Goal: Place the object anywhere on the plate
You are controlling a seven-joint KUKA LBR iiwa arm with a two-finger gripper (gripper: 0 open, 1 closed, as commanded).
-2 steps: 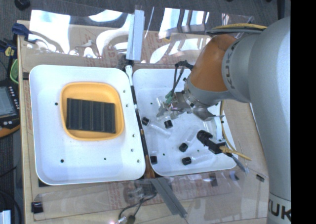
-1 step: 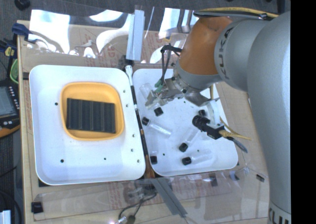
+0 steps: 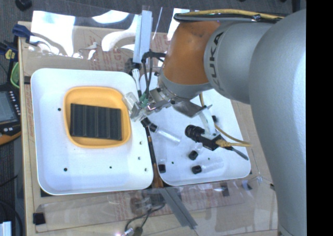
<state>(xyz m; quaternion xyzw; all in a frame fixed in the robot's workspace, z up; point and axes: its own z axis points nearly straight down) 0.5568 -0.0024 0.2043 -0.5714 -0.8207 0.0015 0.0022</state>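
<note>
So the gripper (image 3: 136, 106) hovers at the yellow plate's (image 3: 96, 96) right rim in the left bin (image 3: 47, 167); can't tell if its fingers grip anything.

The one readable marking is part of the maker's name in dark capital letters on the arm (image 3: 244, 47), on its grey casing just beside the orange band: "UKA" can be made out, running along the curve. Faint reddish print on the worktop (image 3: 99, 39) is too blurred to read.
</note>
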